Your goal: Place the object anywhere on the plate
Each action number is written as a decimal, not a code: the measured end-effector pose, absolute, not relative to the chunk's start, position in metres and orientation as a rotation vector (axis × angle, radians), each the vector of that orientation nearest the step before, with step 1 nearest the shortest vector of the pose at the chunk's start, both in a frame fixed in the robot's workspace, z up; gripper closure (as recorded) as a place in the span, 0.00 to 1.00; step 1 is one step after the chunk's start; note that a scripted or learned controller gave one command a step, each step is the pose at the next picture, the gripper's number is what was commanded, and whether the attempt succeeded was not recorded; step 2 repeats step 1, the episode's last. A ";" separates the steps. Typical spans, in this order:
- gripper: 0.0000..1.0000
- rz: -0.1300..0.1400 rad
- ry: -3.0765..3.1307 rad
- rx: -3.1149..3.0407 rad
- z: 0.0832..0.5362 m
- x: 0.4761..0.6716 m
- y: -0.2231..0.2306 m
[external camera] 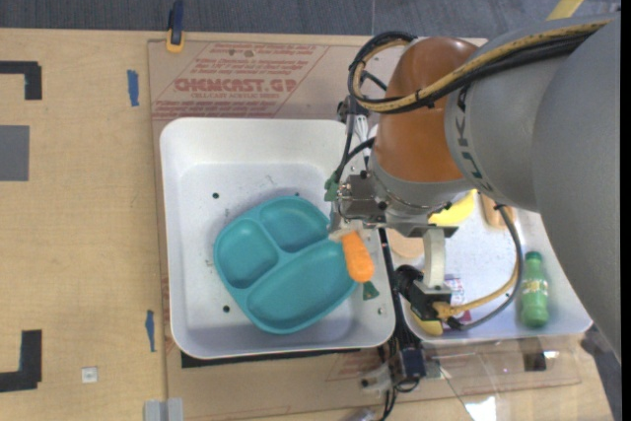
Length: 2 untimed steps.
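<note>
One orange carrot lay at the right edge of the single teal plate, overlapping its rim, with its green tip pointing toward the near right. The plate, divided into three compartments, sat tilted in the left white bin, one of two bins on the bench. The gripper hung just above the carrot's far end, close to or touching it; whether it was clenched or released could not be told, as the wrist hid it. The grey arm, with one orange band, reached in from the right. In the right bin lay one green bottle, one yellow object and a small colourful item near the dividing wall.
</note>
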<state>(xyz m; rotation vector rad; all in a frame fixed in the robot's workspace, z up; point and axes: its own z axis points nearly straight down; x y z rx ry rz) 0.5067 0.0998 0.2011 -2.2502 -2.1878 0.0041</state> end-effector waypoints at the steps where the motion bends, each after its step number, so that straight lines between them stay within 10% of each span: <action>1: 0.00 0.005 -2.187 -2.254 0.202 0.507 0.098; 2: 0.00 0.005 -2.187 -2.254 0.202 0.507 0.098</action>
